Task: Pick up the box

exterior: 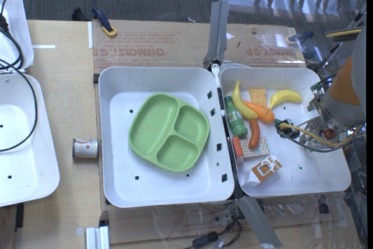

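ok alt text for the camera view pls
A small orange-and-white box lies at the front of the right bin, near bananas and a green bottle; the robot arm reaches over that bin's right side. The left bin holds a green divided plate.

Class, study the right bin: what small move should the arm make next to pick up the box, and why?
Probably shift the gripper toward the view's lower left until it is above the box. The box lies near the front wall of the right bin, in front of the sausage, while the gripper is by the bin's right side, away from the box.
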### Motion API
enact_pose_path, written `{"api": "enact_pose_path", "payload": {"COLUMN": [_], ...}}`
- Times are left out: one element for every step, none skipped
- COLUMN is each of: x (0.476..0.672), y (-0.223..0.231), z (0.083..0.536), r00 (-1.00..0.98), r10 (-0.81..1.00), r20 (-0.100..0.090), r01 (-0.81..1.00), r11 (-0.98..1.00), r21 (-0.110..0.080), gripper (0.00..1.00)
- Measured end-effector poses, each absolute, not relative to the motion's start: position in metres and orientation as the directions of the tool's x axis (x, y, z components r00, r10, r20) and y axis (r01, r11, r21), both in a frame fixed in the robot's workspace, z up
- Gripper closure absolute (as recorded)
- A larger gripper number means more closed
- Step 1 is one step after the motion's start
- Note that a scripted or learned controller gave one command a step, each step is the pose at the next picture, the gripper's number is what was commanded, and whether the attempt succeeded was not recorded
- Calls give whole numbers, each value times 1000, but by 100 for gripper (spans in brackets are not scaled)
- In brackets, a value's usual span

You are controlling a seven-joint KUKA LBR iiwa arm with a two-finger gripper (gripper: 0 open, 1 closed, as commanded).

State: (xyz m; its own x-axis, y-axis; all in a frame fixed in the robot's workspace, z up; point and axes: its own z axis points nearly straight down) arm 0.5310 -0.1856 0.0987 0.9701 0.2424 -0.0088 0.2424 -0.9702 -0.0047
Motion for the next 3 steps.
{"api": "enact_pose_path", "payload": {"x": [514, 514, 543], "y": [-105, -105, -199], "z": [90, 91, 91], "r00": [970, 970, 975], "r10": [244, 243, 223], "r20": [-5, -5, -4], "r01": [244, 243, 223], "r11": [-970, -970, -975], "r21": [-3, -3, -2], "gripper": [100, 0, 0]}}
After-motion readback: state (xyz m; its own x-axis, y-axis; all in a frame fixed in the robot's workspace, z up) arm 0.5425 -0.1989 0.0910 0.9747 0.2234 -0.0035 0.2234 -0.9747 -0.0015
